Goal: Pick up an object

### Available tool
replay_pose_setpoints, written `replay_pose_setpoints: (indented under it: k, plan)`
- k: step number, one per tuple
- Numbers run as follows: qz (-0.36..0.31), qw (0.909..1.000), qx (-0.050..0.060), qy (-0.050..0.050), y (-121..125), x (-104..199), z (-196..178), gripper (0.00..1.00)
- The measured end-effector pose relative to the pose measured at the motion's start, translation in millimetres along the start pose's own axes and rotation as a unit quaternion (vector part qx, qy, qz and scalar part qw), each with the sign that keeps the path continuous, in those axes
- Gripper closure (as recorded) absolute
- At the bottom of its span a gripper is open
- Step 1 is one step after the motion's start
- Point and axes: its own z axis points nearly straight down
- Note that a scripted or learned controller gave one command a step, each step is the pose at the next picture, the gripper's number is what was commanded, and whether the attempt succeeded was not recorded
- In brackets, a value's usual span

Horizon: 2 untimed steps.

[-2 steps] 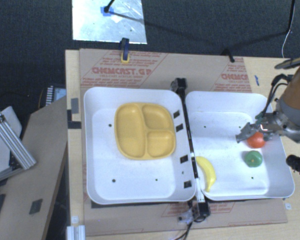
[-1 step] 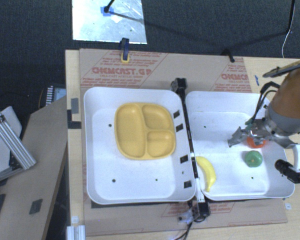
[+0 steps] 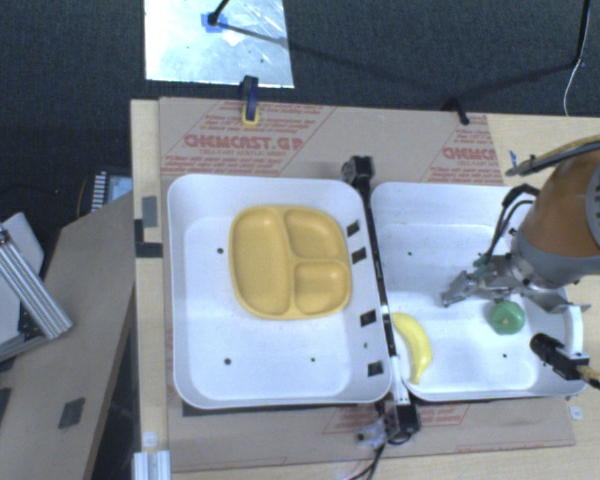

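A: What do the two bins hold, and what are the things made of?

B: The left bin [image 3: 195, 368] is smooth white with rounded corners, and it holds one yellow plate [image 3: 288, 261], a glossy, rounded-square tray moulded into three compartments. The right bin [image 3: 430, 208] is the same white shell and holds two pieces of fruit: one banana [image 3: 413, 344], curved and matte yellow, and one green apple [image 3: 506, 316], small and round.

A: Where does the arm stand?

B: The gripper [image 3: 458, 293] sits low in the right bin, metallic and grey, pointing left from the orange band [image 3: 565, 208] of the wrist. The green apple lies just beside it, below the wrist. Whether the fingers are apart or together cannot be told; nothing shows between them.

A: How much room is there at the edges?

B: The banana lies along the left wall of the right bin, near the black divider [image 3: 373, 268] between the bins. The green apple sits nearer the bin's lower right corner. The upper half of the right bin floor is bare white. The yellow plate sits in the upper middle of its bin, with bare floor all round it.
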Motion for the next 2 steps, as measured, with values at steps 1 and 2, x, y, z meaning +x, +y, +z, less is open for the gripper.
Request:
replay_pose_setpoints:
  k: [1,2]
  plan:
    - [0.000,1.0000,-0.003,-0.001,1,-1,-13,1.00]
    - [-0.002,1.0000,-0.005,-0.001,9,8,-66,1.00]
